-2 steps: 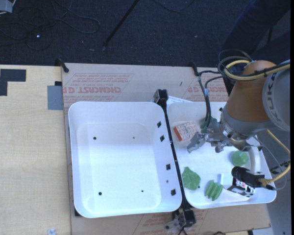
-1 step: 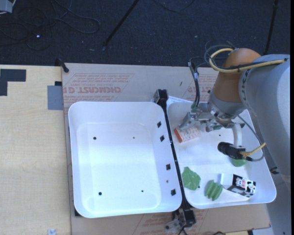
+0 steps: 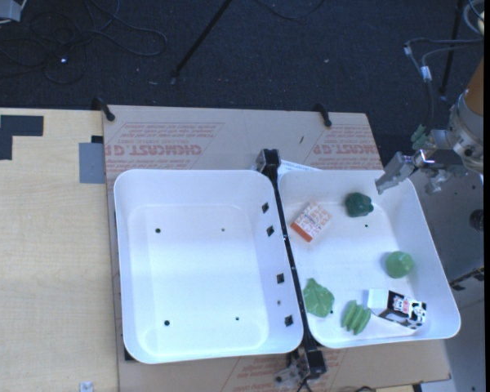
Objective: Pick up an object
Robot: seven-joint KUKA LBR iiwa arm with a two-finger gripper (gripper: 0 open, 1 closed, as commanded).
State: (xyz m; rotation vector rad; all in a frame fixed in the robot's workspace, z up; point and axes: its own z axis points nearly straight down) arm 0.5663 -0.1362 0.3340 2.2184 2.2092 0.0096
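The gripper [image 3: 408,168] is hanging over the far right corner of the right bin [image 3: 429,243], just outside and above the rim. Its fingers are spread apart with nothing between them.

Everything to grab is in that right bin. Taking the black divider [image 3: 279,243] between the two bins as the reference: the small orange-and-white box [image 3: 311,220] lies just right of it near the far end, tilted. A dark green lump [image 3: 359,204] is further right, closest to the gripper. A lighter green ball [image 3: 398,263] sits near the bin's right wall. A green leafy piece [image 3: 318,297] almost touches the divider at the near end, with a green ribbed piece [image 3: 356,317] just beside it, and a white-and-black box [image 3: 397,308] sits right of that by the near rim.

The middle of the right bin is open floor. The left bin [image 3: 139,219] has bare white floor with a few dark dots.

Both bins rest on cardboard [image 3: 188,141] over a light wooden bench [image 3: 41,260]. Beyond that there's dark carpet [image 3: 310,39] with cables.
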